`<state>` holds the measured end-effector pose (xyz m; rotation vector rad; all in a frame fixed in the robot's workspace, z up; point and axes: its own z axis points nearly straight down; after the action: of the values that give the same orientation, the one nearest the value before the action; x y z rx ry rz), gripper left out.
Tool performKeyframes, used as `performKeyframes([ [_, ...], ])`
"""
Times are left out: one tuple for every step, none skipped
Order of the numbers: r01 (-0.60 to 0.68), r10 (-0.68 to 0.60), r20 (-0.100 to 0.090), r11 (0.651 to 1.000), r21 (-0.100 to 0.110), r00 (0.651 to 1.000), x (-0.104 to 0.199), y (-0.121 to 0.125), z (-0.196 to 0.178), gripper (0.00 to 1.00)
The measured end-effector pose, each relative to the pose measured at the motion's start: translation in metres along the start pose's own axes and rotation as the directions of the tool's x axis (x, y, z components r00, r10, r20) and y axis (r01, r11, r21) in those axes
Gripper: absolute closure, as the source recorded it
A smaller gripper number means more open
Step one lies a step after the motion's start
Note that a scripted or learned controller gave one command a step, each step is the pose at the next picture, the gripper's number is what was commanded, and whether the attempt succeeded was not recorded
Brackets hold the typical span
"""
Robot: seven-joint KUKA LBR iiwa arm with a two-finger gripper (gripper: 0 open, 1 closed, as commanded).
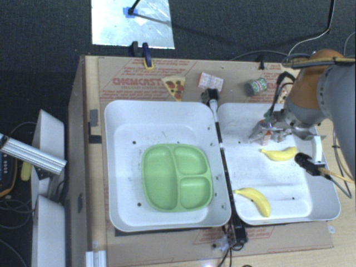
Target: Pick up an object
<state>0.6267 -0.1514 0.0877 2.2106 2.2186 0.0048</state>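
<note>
Over right bin (pixel 322 204), gripper (pixel 268 133) hovers low beside far banana (pixel 280 154), lined up for grab; jaw state: cannot tell. Second banana (pixel 255 199) near edge; green divided plate (pixel 177 177) fills left bin (pixel 119 149).

Red print on the brown cardboard sheet (pixel 133 79) over the tabletop read "CHEMCAST"; smaller lines were illegible.

Pizza slice (pixel 174 87), small can (pixel 257 85) and perhaps a card (pixel 211 81) behind the bins
</note>
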Motion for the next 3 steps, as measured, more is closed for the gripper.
performKeyframes([
  [0.001, -0.001, -0.004, 1.000, 0.005, 1.000, 0.005, 0.043, 0.003, 0.00],
  [0.006, -0.006, -0.001, 1.000, 0.002, 1.000, 0.004, 0.044, -0.009, 1.00],
  [0.003, -0.003, -0.005, 1.000, 0.003, 1.000, 0.060, 0.044, -0.077, 1.00],
])
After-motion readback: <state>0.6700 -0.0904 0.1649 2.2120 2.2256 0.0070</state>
